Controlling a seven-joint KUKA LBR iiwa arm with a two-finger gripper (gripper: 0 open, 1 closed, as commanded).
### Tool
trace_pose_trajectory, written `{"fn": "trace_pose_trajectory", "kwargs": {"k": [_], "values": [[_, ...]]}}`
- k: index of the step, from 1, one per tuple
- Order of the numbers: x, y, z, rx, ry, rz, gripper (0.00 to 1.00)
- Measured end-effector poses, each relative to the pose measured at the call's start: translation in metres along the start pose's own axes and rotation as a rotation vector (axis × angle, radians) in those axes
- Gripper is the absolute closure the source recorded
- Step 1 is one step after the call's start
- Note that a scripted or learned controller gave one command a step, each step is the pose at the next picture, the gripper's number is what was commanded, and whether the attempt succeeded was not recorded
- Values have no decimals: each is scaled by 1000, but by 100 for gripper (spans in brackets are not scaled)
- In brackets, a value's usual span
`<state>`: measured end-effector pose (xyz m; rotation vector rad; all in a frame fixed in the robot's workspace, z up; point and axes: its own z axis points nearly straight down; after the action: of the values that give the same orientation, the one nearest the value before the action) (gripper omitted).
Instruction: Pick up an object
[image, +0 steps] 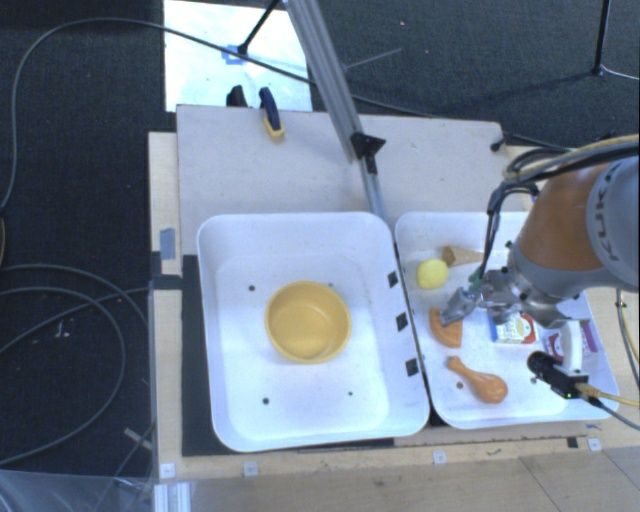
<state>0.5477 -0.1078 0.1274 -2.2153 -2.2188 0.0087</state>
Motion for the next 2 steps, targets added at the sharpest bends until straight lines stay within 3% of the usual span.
{"fn": "trace_pose_trajectory", "kwargs": {"k": [1,2], "values": [[1,2,38,-9,0,-1,0],[1,3,28,-10,-1,-2,100]]}}
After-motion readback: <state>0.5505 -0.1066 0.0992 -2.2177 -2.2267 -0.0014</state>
